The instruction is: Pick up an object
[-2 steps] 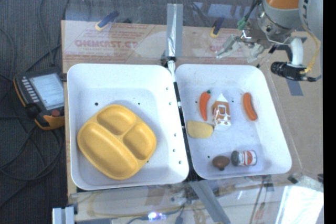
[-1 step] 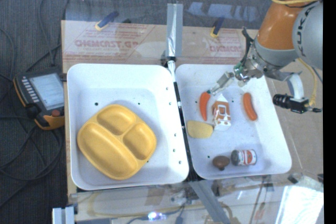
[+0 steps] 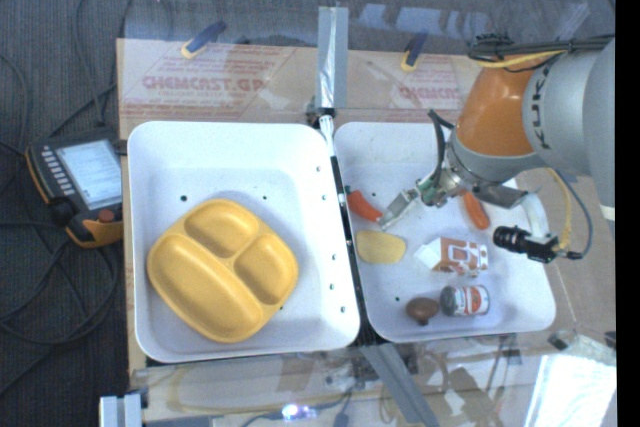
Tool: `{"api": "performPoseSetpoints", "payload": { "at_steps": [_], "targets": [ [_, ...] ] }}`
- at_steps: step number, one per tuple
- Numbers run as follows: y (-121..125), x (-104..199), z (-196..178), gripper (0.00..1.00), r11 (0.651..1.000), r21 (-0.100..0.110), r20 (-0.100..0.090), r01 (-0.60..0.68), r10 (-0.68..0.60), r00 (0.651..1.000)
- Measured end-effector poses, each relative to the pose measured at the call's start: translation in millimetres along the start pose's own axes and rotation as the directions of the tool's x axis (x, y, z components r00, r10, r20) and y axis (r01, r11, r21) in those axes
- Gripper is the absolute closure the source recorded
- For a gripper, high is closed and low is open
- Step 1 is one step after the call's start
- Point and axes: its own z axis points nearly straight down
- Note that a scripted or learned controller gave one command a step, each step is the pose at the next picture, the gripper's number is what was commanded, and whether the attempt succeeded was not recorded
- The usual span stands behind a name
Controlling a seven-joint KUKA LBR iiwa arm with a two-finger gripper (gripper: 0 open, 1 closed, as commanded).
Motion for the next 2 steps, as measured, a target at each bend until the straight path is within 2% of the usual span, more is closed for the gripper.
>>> {"api": "performPoseSetpoints", "payload": {
  "at_steps": [1, 2],
  "targets": [
    [-58.9, -35.6, -56.1, 0.0, 0.999, 0.002, 0.001, -0.037, 0.037, 0.999],
    [-32.1, -70.5, 2.3, 0.0, 0.994, -0.001, -0.001, 0.112, -0.112, 0.994]
  ]
}}
